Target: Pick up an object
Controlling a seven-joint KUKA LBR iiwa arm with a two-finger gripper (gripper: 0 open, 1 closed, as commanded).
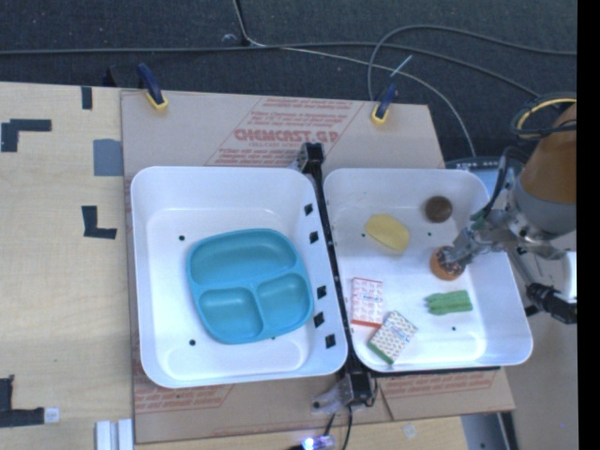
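The surface [56,279] is pale wood-grain board with a printed brown cardboard sheet [281,129] laid over it, held at the far edge by two clamps with yellow jaws and blue handles [150,90]. Two shallow white plastic bins with rounded corners sit side by side on the cardboard, their inner rims touching.

The left bin [150,195] holds one item: a glossy blue plastic tray [248,284], rounded and divided into three compartments, lying flat and slightly rotated.

The right bin [502,345] holds several small items, mostly apart from one another. A smooth yellow oval object [388,232] lies near the centre. A dark brown round object [438,209] lies toward the far right corner. A green, flat, ridged piece [448,303] lies toward the right wall. Two flat printed packets sit at the near left: a white one with red print [366,300], and a patterned one [393,336] set at an angle just beside it.

The end effector [454,256] is low over a small orange round object [446,267] by the right wall. Whether its fingers are apart or together cannot be told; the orange object is partly hidden beneath it.
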